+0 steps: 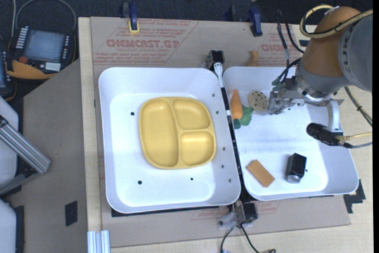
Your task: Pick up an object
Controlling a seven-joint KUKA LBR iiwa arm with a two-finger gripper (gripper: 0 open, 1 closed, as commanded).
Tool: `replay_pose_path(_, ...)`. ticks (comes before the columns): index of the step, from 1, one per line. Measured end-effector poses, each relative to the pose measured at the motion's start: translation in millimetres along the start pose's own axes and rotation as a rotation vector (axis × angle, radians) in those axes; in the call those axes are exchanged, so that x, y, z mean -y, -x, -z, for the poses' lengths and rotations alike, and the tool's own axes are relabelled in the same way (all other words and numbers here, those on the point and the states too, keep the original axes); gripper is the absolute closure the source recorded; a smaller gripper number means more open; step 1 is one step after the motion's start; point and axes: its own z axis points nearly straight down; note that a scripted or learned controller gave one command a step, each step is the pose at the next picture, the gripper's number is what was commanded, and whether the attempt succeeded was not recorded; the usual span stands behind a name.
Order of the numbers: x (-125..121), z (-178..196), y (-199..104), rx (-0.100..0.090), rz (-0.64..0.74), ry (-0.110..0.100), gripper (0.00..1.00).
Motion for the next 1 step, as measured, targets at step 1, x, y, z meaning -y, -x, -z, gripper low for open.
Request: replay_pose_path(1, -3.3, 64.1, 1.1, 0.001, 0.001, 0.005, 1.00)
